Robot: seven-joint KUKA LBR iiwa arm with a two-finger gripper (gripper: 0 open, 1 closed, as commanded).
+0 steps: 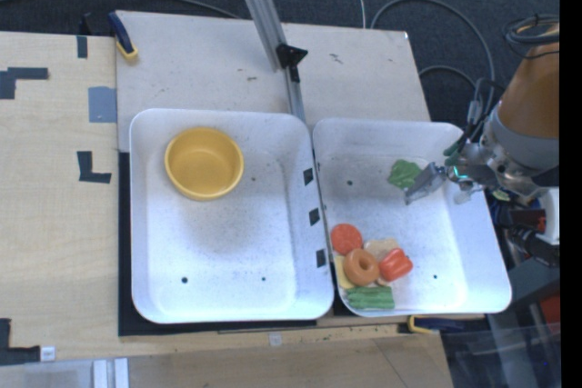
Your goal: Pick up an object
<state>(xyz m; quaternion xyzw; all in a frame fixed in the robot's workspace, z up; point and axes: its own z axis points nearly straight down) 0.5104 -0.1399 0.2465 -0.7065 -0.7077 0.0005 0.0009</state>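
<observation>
In the right bin (473, 273) a small green object (402, 172) lies near the middle of the far half. My gripper (426, 184) hangs at the green object's right side, very close to it or touching it; I cannot tell which. A cluster of toy foods sits at the bin's near left corner: a red round piece (346, 237), an orange ring (362, 267), a red pepper (396, 264), a beige piece (383, 246) and a green piece (371, 297). The arm's orange band (536, 95) is at the right edge.
A yellow bowl (204, 162) stands in the far left part of the left bin (227, 277). A slanted metal pole (264, 4) comes down to the divide between the bins. Cables lie on the dark floor beyond the bench.
</observation>
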